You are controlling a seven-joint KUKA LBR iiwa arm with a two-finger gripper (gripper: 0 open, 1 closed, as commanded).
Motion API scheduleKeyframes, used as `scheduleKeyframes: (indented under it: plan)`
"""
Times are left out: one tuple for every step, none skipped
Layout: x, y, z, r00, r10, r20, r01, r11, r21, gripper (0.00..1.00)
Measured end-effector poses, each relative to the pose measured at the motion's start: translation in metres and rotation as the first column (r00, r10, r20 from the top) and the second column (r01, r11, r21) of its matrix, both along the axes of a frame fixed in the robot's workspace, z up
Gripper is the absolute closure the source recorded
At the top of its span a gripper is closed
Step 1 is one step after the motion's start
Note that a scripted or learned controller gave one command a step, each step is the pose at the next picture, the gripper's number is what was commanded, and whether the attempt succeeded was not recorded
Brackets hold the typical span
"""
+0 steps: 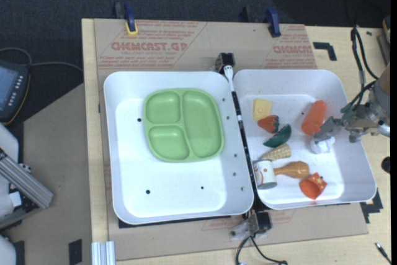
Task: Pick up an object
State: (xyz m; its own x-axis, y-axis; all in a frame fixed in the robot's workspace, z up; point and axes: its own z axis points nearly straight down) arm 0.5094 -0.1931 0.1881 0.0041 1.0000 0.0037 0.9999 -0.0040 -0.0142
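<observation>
- The likeliest target, as I judge it, is the orange carrot-shaped toy point(314, 117), lying tilted near the right bin's point(298, 79) far right side, just beside the hand point(327, 131).
- The hand reaches in from the right edge at the end of the grey arm point(372, 115); I cannot tell from here whether it is released or clenched, and nothing is visibly held in it.
- A small white object point(321, 146) sits just under the hand; what it is, I cannot make out.
- Risk one, in my reading: the carrot toy looks smooth, rounded and tapered, so a pinch off its middle could squirt it sideways.
- Risk two: it lies close to the bin's sloped wall, and a descent too far right could catch that wall.
- Risk three: clutter. A yellow cheese-like wedge point(262, 108), a red and green pepper-like piece point(269, 124), a dark green leaf shape point(281, 135), a ridged tan cone point(277, 152), a white cylinder with a red band point(265, 173), a glossy tan gourd-shaped toy point(293, 169) and a lumpy red-orange piece point(313, 185) crowd the same bin; a nudge could shove one into another.
- The left bin point(124, 133) carries a matte pale green divided plate point(184, 125) with three compartments, well apart from the hand.
- Both bins are shallow, white and glossy, resting on a table point(198, 40) topped with printed brown board, clamped at the far edge.
</observation>
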Motion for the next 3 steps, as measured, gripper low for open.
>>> scheduleKeyframes:
  plan:
    - [0.003, 0.0, 0.007, 1.0, 0.004, 0.014, -0.004, 1.0, -0.004, 0.0]
    - [0.009, -0.004, -0.052, 1.0, 0.004, 0.008, -0.004, 1.0, -0.001, 0.0]
    - [0.008, -0.003, -0.106, 1.0, 0.004, 0.008, -0.004, 1.0, -0.001, 0.0]
